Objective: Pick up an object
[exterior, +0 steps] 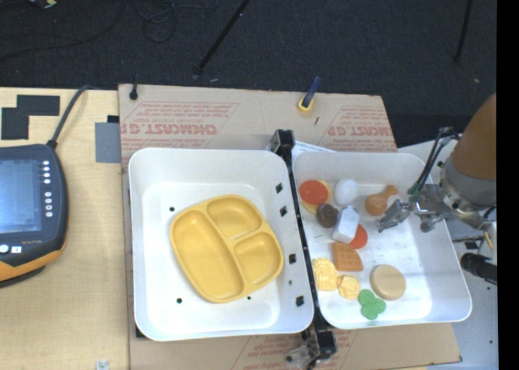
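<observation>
Arm reaches in to pick a toy food.
The gripper [403, 216] (grip state cannot be told) hangs over the right white bin [442, 307], near the tan drumstick-shaped toy [379, 200] among clustered toys.

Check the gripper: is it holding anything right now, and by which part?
Nothing is held. The gripper sits over bare floor of the right bin, with no item between its fingers; the nearest piece, the tan drumstick-shaped toy, lies apart from it.

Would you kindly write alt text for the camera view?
The end effector hovers over the right bin, beside scattered toy food. The left bin holds a yellow divided plate.
</observation>
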### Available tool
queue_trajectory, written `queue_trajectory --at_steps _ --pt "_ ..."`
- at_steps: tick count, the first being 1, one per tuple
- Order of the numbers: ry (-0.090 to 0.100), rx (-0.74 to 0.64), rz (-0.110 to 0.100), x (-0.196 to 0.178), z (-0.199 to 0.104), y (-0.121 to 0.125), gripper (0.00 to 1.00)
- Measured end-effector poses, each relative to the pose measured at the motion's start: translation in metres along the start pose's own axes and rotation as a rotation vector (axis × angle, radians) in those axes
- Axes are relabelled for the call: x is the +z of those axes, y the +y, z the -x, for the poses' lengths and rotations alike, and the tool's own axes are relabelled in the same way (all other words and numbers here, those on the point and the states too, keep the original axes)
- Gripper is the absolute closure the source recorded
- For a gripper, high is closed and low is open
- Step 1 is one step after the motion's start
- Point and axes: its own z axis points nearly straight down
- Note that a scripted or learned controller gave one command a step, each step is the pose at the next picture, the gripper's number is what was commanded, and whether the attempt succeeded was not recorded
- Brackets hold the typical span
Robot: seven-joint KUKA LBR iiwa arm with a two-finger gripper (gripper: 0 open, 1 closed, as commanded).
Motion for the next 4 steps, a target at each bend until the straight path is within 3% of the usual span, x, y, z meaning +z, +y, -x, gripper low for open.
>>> queue_trajectory --at_steps 2,3,4 --pt "-0.002 0.001 0.005 0.071 -0.008 0.007 0.00" --pt "0.001 0.004 0.008 0.059 -0.007 0.008 1.00" --pt "-0.003 0.003 0.008 0.017 -0.004 0.012 1.00"
